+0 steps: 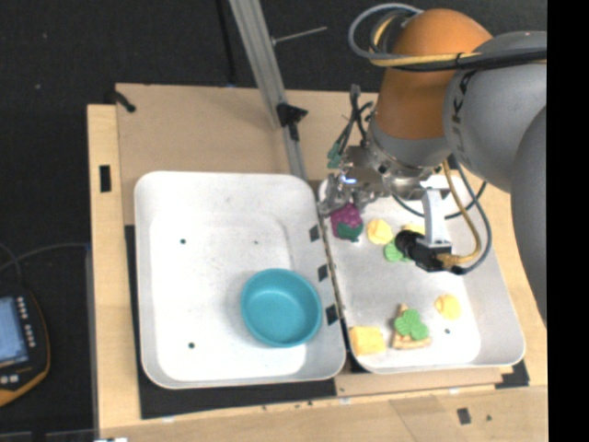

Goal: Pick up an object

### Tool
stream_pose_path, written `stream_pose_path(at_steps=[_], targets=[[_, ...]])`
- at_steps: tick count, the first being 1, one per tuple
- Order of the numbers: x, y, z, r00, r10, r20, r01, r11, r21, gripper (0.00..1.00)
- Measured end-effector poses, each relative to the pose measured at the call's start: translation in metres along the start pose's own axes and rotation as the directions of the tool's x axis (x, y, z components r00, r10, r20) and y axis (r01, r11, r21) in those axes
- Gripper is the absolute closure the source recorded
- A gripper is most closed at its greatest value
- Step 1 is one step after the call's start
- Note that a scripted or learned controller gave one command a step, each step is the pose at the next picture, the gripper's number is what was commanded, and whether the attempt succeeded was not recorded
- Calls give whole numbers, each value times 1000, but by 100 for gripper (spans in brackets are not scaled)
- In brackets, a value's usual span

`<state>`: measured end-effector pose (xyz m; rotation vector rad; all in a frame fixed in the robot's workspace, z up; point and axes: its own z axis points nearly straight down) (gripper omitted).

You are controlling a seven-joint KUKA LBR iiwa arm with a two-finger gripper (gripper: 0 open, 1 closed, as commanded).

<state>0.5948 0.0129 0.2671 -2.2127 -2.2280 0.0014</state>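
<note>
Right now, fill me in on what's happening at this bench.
The grey arm with the orange band reaches in from the right, its gripper low over the right bin's upper left corner, just above a purple and green toy. Whether it has a hold is not visible. Small yellow and green pieces lie scattered in that bin. The left bin holds a blue bowl.

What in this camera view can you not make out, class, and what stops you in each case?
- The gripper: too small and cluttered to tell its fingers' state.
- The purple and green toy: too small to identify; whether it is gripped is unclear.
- The right bin: the arm covers its far side.
- The green piece: partly behind a black part.
</note>
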Motion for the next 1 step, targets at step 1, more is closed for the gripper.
stream_pose_path(at_steps=[1], targets=[[52,4,22,1000,1,0,-1,1000,1,100]])
